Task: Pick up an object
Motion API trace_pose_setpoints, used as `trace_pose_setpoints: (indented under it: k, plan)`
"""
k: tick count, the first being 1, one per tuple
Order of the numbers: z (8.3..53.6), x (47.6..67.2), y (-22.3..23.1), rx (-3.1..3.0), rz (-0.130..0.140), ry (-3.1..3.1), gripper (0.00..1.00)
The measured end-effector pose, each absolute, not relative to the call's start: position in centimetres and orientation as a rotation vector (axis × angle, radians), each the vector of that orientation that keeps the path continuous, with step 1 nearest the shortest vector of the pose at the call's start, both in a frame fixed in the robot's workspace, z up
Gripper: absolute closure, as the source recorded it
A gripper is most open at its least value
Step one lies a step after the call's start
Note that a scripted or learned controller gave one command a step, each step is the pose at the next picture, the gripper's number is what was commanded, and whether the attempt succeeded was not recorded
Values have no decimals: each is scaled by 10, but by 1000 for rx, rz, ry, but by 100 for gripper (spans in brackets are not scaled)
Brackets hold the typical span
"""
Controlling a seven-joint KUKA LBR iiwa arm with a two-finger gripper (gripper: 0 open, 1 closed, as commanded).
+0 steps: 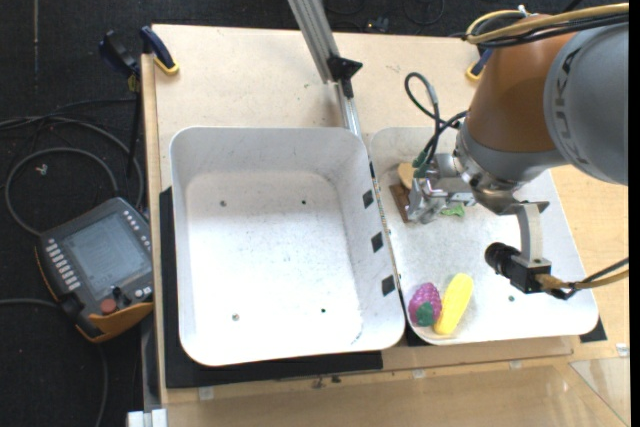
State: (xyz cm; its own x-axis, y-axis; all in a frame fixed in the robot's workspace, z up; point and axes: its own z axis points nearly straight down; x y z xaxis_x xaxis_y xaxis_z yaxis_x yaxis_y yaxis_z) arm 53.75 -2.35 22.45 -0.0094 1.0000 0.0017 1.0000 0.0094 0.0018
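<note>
Reaching in over the right bin (560, 315), I have my gripper (432, 200) low near that bin's upper left corner, close to the wall it shares with the left bin (200, 155). My grey arm (590, 95) and its orange band (510, 85) cover much of the right bin's upper half. The metal of my gripper sits right over a small clutter of things: a tan, rounded piece (406, 175) at the edge nearest the shared wall, a dark brown piece (401, 205) just below it, and a bit of green (458, 209) peeking out on the side away from the wall. I cannot tell whether my jaws are spread or pressed together, nor whether anything sits between them, since the gripper body hides that spot.

Toward the right bin's near edge, well apart from my gripper, lie two more things touching each other: a yellow, elongated object (455, 302), smooth and slightly curved like a banana or corn cob, tilted on a diagonal, and a purplish-pink bumpy object (424, 299) with a green end, resembling a berry or grape bunch. Both rest on the bin floor just beside the shared wall.
</note>
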Motion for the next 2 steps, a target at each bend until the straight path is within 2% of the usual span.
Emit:
trace_pose_setpoints:
  k: [2]
  plan:
    - [225,549,72,2213,3,2231,100]
